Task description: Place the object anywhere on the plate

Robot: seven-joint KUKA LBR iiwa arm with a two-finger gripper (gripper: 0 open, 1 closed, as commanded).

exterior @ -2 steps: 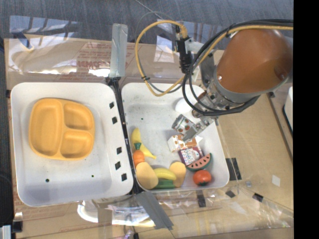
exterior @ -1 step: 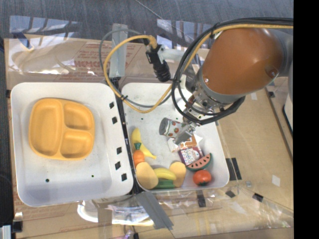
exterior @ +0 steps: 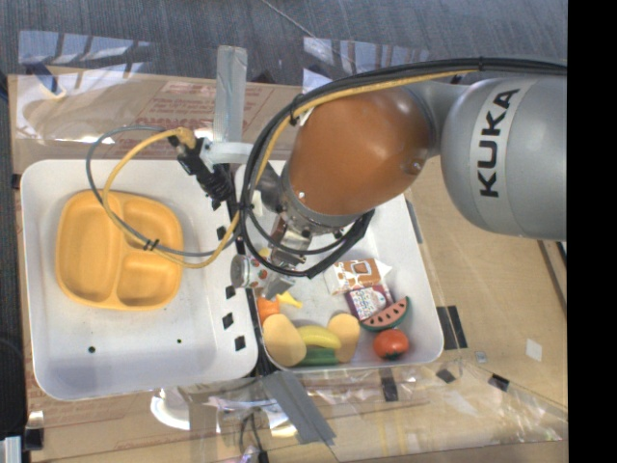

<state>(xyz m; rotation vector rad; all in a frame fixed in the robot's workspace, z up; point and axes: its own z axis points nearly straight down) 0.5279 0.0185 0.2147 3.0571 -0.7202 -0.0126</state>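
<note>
Two white bins sit side by side: the left bin point(exterior: 58, 355) holds one yellow divided plate point(exterior: 118, 249) in the frame's left middle, and the right bin point(exterior: 424, 307) holds the toy food crowded along its lower edge. Counted there: one pale potato-like piece point(exterior: 282, 340), one banana point(exterior: 318, 337), one green piece point(exterior: 321, 357) under it, one tan rounded piece point(exterior: 344, 325), one red tomato point(exterior: 390, 343), one watermelon slice point(exterior: 389, 313), one orange piece point(exterior: 269, 308) like a carrot, and two small printed cartons point(exterior: 361, 287).

The gripper point(exterior: 275, 270) hangs at centre frame, under the arm's orange band point(exterior: 357, 152), over the right bin's left side just above the orange piece. Whether it is wide, narrow or carrying anything cannot be told; the wrist hides it.

The risks, as I judge them: the food lies packed and touching, so a closing grasp could nudge neighbours or pinch two pieces at once. Rounded pieces may slip out. One yellow cable point(exterior: 116, 201) loops across the plate and could snag or block a drop. A release near the divider between the bins may miss the plate.
</note>
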